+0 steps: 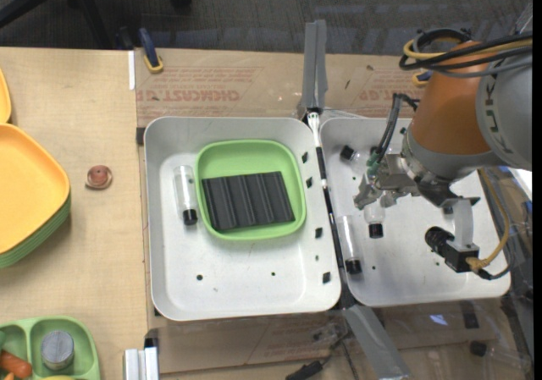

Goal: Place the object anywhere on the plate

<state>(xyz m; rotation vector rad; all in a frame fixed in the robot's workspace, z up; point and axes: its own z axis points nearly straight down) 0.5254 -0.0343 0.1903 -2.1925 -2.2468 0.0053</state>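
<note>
At the far left edge of the bench (76, 99) sits a stack of yellow plates (25, 192). Just to the right of them lies a little red knob (99, 176), all by itself on the wood. Down in the bottom left corner is a green tray (25, 336) with a round grey thing (57, 349) in it.

Next comes the left bin (237, 277). A see-through tube (185, 192) with a black end lies in it, just beside the left side of the green plate (246, 150). The green plate sits in the top half of this bin. A dark mat (250, 201) with ridges lies flat on the plate.

Then comes the right bin (406, 277), touching the left bin. A long tube (347, 245) with a black end lies right along its left wall. A tiny black bit (346, 152) sits near the top left corner of this bin. A small tube (375, 226) with a dark end lies near the middle of the bin, well apart from the green plate.

The claw (371, 194) hangs just above that small tube. It is too hard to see there, so I cannot tell if the claw is open or closed, or if it has hold of anything. The big grey and orange arm (449, 116) reaches in over the right side of the bin.
</note>
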